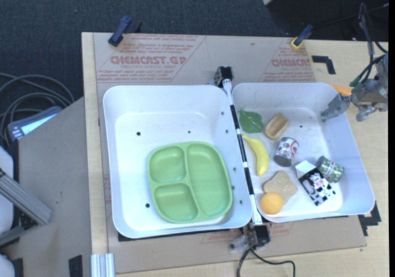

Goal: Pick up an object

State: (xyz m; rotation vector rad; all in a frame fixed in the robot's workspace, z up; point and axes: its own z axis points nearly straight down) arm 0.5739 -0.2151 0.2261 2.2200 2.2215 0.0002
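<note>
Yellow banana (257, 154) lies by the right white bin's (345, 140) left wall, between a green leaf (250, 121), tan bread slice (281, 184) and orange (271, 203); a small can (286, 150) stands nearby. Over the bin's far right corner hovers the gripper (338, 107), its grip impossible to tell. A green divided plate (189, 181) fills the left white bin (123, 146).

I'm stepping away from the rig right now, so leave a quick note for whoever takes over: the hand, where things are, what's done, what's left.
Hand: at the right bin's far right rim, nothing seen between its fingers; open or shut is unclear.
Right bin: green leaf piece, bread roll, banana, can, green-lidded jar, black-and-white patterned piece, toast slice, orange.
Left bin: green divided plate.
Done: nothing lifted yet.
Left: pick up an object.
</note>
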